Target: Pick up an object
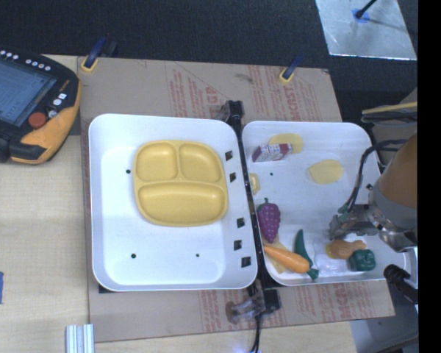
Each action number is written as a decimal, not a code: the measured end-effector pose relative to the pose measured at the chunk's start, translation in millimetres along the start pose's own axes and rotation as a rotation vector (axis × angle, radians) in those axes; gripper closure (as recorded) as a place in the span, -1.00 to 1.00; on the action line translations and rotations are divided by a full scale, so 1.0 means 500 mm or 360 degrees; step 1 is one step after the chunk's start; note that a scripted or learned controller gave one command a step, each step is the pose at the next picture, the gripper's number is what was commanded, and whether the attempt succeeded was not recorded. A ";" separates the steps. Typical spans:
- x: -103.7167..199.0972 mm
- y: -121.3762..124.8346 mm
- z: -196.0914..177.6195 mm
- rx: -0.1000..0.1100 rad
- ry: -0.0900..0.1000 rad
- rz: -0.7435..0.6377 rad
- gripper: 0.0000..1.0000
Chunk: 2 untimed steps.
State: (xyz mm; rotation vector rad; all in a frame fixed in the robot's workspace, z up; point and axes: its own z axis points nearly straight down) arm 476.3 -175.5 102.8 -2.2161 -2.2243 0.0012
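Observation:
My gripper (345, 228) hangs low in the right bin (320, 132), near its right side, on the grey arm (397, 186) that comes in from the right. Just below the gripper lie an orange-brown piece (344, 249) and a dark green lumpy piece (363, 260); whether it touches them I cannot tell. Further left along the bin's front lie an orange carrot (286, 258) and a slim green pepper (302, 244). A purple bunch of grapes (268, 220) rests by the left wall.
A pale yellow disc (325, 171) and a red-and-white packet (270, 152) on another yellow piece lie at the back of the right bin. The left bin (106, 219) holds a yellow divided plate (181, 182). A teach pendant (26, 105) sits at far left.

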 end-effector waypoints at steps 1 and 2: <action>0.110 0.003 -0.143 -0.0009 0.0002 -0.0009 1.00; 0.103 -0.001 -0.135 0.0002 0.0000 -0.0001 -1.00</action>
